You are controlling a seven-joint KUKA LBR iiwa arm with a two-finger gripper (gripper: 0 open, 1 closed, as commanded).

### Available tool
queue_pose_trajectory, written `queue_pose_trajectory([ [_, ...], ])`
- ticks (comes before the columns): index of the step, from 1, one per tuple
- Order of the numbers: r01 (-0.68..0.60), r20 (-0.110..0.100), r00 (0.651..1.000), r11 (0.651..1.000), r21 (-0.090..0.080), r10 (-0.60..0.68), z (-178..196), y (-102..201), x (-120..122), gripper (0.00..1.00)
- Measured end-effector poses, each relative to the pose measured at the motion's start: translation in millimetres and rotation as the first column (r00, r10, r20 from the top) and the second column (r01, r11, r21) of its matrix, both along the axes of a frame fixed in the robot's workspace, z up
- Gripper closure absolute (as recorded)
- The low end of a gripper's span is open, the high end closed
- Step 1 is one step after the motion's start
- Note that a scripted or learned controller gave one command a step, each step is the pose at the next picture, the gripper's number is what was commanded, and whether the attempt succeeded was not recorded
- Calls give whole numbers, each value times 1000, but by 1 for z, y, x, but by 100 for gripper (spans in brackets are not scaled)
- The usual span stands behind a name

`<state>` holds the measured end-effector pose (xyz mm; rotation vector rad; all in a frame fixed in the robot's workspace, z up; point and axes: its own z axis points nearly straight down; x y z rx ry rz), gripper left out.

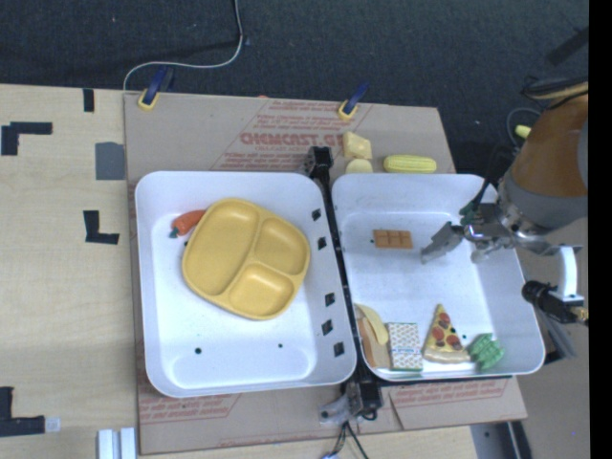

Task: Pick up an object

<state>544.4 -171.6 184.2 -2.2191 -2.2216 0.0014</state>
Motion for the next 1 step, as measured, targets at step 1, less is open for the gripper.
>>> queue_pose_trajectory([
  [1, 3, 0, 1000, 1000, -2, -3, -26, -42, 10, 0],
])
